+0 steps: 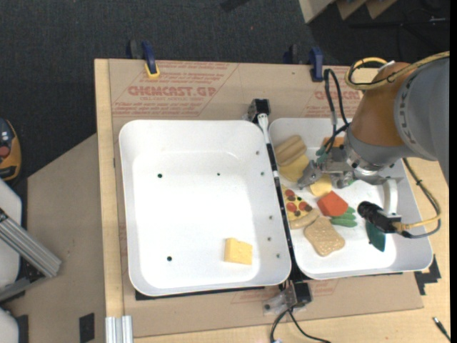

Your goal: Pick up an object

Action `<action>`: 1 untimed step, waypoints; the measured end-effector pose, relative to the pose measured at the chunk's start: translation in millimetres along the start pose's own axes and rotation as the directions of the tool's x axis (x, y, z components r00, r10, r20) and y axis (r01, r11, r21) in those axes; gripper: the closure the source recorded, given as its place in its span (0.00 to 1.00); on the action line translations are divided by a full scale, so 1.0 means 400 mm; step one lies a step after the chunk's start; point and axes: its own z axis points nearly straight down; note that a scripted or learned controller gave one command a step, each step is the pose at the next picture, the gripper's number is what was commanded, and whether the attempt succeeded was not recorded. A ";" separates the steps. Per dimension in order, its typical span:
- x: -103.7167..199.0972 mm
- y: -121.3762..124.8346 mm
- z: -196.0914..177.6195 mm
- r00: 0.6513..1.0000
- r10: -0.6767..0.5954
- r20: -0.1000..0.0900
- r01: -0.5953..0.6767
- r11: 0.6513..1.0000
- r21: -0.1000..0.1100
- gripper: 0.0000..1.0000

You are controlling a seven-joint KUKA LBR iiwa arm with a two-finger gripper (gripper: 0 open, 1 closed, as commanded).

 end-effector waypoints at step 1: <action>-0.001 0.000 -0.024 1.000 0.001 0.001 -0.001 1.000 -0.003 1.00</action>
